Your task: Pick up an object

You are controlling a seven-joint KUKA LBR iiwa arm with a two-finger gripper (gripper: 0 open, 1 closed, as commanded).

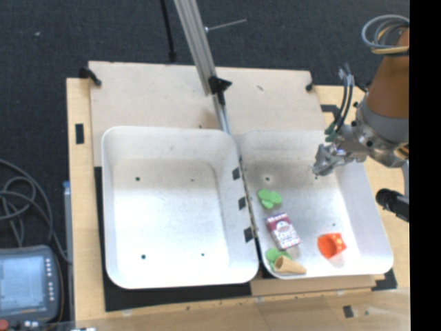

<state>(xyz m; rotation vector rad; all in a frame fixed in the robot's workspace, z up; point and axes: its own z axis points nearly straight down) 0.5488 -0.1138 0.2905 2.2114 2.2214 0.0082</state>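
The right bin (358, 185) holds a green toy (269, 198), a small red-and-white carton (283, 231), an orange cup (331, 245) and a tan cone with a green end (286, 264). My gripper (324, 163) hangs over the bin's upper right part, above and to the right of the green toy and well apart from every object. Nothing shows between its fingers.
The left bin (114, 185) lies beside the right one. A slanted metal pole (200, 47) rises from behind the bins' shared edge. A teach pendant (24, 285) and cables sit at the lower left, off the bench.
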